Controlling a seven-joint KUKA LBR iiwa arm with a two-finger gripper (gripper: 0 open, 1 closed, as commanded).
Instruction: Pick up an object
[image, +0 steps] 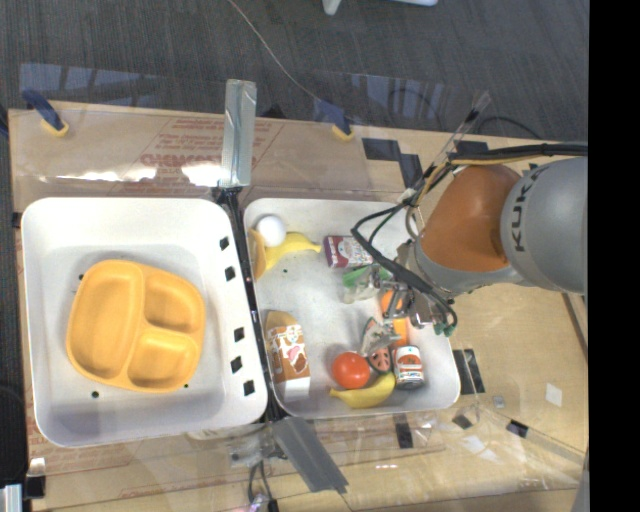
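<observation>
The tool (392, 312) hangs low in the right bin (300, 215). I can't tell its grip. A tomato (350, 370) and banana (365, 393) lie just below it.

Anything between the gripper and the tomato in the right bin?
Yes, partly. The gripper sits over the clutter just above and right of the tomato; a small packet lies between them, and the can and banana crowd the tomato's right and lower sides.

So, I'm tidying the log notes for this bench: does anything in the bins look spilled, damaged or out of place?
Nothing stands out. The yellow divided tray lies flat in the left bin. The tomato, banana and small can sit loosely crowded in the right bin, with no spill or damage visible.
</observation>
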